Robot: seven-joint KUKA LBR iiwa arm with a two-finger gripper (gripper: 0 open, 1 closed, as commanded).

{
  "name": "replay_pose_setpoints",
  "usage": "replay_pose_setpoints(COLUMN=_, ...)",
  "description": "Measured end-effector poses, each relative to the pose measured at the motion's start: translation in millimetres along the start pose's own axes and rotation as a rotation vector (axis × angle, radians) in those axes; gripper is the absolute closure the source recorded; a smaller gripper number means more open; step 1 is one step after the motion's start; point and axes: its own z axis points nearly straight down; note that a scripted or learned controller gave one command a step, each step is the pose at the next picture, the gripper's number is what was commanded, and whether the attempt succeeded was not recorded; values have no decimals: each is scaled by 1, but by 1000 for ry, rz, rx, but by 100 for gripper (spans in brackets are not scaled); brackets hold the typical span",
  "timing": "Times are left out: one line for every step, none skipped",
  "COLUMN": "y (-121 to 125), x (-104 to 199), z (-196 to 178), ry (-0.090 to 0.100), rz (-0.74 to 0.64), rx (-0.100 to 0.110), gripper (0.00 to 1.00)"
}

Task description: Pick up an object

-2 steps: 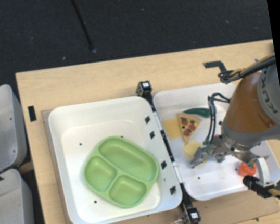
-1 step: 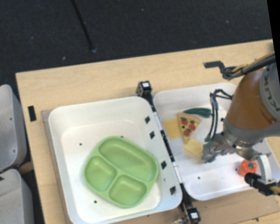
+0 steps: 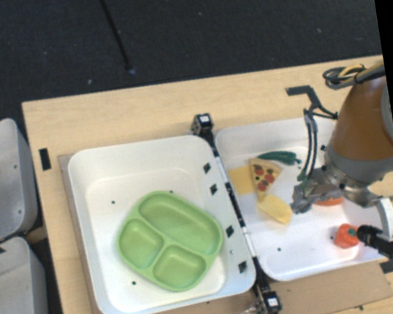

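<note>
Where bins (image 3: 86, 207) meet, two bins, one tray (image 3: 169, 240)

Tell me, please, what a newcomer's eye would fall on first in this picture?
Probably the bright green divided plate, lying alone in the left bin. Next, the arm's claw, low in the right bin beside a pizza slice toy, a yellow wedge and an orange piece.

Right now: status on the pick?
Gripper low in right bin, beside yellow block; grasp unconfirmed. Pizza slice, green item, orange item loose nearby. Green tray in left bin.
</note>
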Motion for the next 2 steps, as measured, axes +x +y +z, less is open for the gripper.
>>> replay_pose_setpoints(y=2, x=-1, z=-49, ry=0, rz=0, rx=0, gripper=100)
replay_pose_setpoints(y=17, x=49, z=-43, ry=2, rz=-4, rx=5, gripper=100)
